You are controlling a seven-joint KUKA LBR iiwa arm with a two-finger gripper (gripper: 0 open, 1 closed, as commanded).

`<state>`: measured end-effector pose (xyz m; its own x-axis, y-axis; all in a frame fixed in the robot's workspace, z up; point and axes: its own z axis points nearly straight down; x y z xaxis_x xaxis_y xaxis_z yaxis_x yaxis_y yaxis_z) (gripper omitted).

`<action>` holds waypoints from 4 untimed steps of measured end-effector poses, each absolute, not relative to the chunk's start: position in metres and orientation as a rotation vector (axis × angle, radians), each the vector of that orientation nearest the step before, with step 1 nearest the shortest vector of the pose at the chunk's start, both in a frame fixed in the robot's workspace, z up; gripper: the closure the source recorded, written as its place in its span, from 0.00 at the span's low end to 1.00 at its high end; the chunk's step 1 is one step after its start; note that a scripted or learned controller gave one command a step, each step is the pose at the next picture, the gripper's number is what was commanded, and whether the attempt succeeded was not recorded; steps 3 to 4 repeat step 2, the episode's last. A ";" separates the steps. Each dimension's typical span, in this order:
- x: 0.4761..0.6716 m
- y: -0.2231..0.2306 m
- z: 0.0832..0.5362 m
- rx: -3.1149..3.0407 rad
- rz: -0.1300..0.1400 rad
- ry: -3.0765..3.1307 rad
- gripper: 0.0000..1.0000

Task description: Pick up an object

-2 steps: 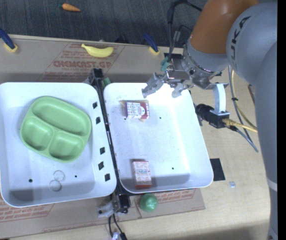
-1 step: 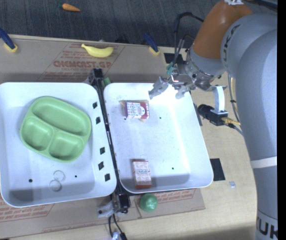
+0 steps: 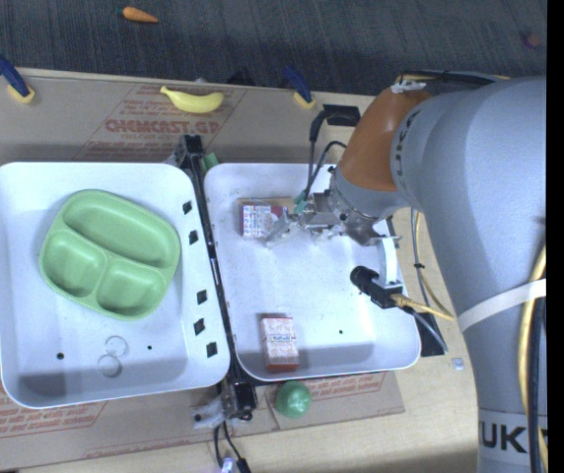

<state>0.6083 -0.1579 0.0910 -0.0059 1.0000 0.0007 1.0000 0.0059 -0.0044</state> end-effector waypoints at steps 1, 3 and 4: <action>0.609 -0.158 0.102 -2.209 0.005 -2.228 1.00; 0.630 -0.167 0.238 -2.218 -0.002 -2.231 1.00; 0.630 -0.167 0.238 -2.218 -0.002 -2.231 1.00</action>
